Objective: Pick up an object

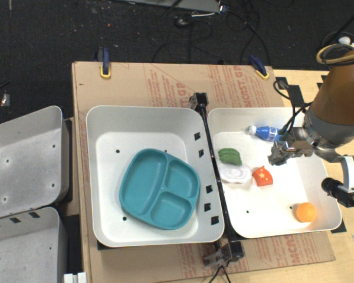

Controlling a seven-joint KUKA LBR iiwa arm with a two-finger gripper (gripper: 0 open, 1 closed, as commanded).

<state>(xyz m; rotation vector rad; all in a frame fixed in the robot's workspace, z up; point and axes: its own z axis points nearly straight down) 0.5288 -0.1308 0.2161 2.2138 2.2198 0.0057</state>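
Teal tray [159, 188] in left bin [100, 158], toys in right bin [318, 217], end effector [279, 155] state unclear

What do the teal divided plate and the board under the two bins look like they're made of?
The teal divided plate looks like moulded plastic with a smooth, faintly glossy finish: uniform colour, rounded compartment ridges. The board under the bins looks like matte brown cardboard or fibreboard, judging by its flat tan surface with faded red printing; which one is unclear.

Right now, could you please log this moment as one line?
gripper over right bin | nothing seen held | below it: strawberry, white item | teal plate in left bin
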